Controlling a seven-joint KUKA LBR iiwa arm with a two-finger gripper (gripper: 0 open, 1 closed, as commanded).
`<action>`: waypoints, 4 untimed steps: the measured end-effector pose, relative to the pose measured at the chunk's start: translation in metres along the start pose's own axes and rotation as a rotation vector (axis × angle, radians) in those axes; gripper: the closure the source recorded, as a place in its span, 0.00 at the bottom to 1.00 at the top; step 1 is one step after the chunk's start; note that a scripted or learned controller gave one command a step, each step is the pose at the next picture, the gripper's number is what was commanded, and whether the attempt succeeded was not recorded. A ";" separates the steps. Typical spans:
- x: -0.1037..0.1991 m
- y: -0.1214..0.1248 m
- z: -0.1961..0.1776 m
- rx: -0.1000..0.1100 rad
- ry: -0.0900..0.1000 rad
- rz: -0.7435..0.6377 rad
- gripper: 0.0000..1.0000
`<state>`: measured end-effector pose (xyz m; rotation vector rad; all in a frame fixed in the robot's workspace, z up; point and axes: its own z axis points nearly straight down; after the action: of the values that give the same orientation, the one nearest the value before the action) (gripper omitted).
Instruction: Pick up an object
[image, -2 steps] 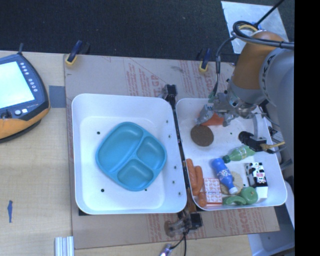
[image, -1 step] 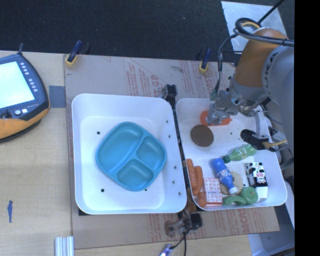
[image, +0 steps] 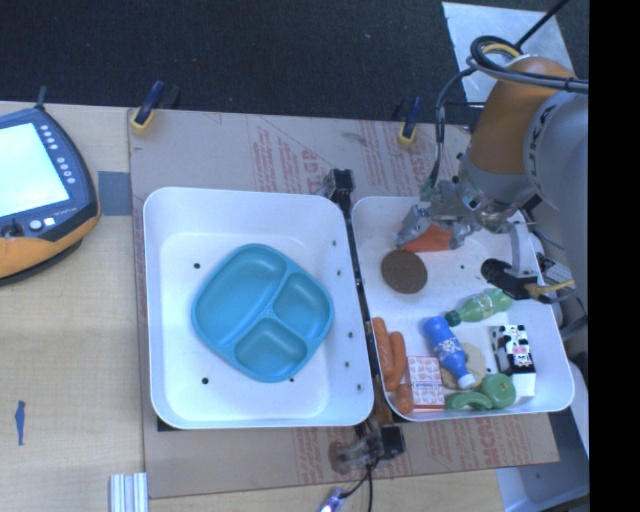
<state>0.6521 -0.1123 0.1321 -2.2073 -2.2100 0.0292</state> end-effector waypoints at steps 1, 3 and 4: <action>-0.001 0.000 -0.010 -0.007 -0.003 0.001 1.00; 0.020 -0.059 0.043 -0.020 0.000 -0.003 0.00; 0.019 -0.059 0.032 -0.019 -0.003 -0.007 1.00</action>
<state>0.5926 -0.0930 0.1018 -2.2101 -2.2289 0.0112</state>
